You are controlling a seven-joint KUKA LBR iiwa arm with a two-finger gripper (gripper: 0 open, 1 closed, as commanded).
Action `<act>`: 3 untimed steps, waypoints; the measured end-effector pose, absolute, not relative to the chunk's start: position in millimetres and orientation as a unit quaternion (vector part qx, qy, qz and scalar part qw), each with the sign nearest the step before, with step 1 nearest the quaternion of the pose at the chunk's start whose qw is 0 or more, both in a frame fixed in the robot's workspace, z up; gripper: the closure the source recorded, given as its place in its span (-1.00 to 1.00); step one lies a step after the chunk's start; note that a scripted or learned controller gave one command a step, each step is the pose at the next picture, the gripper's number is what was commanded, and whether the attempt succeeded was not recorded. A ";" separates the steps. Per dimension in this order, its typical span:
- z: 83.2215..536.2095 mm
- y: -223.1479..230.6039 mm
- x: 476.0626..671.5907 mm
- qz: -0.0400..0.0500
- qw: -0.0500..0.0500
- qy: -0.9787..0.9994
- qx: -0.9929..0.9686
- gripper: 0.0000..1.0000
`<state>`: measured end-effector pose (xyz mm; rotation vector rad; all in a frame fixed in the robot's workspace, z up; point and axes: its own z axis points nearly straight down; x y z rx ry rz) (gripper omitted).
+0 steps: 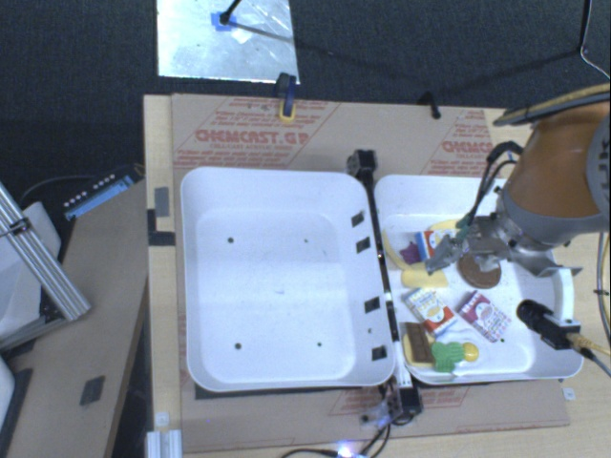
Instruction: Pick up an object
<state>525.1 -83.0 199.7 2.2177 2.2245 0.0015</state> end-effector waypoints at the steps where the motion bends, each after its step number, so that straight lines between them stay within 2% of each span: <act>1: 297.8 -31.1 561.4 0.005 0.005 0.711 0.703 -1.00; 2: 302.7 -34.5 559.2 0.002 0.001 0.709 0.705 1.00; 3: 289.9 34.0 603.3 0.002 0.001 0.711 0.703 1.00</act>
